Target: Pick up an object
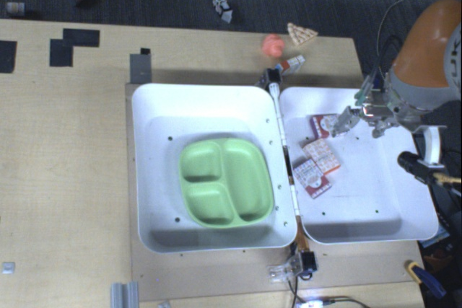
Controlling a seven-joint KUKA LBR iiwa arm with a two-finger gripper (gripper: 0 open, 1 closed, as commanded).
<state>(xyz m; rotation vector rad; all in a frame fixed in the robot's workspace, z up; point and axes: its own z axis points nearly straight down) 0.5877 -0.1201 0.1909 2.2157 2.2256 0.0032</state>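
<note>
arm (433, 47): cut by right edge | gripper (361, 115): blurred | carton (323, 126): partly hidden

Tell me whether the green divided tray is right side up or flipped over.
Right side up: the green tray lies flat in the left bin, its three hollow compartments facing upward.

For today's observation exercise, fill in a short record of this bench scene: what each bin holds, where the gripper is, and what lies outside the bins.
left bin: a green divided plate, three compartments, lying flat
right bin: a few small red-and-white packets near its left side
gripper: above the right bin's far part, to the right of the packets
arm: grey with an orange band, reaching in from the right
bench beyond the bins: a pink ball and a wedge-shaped piece
</note>
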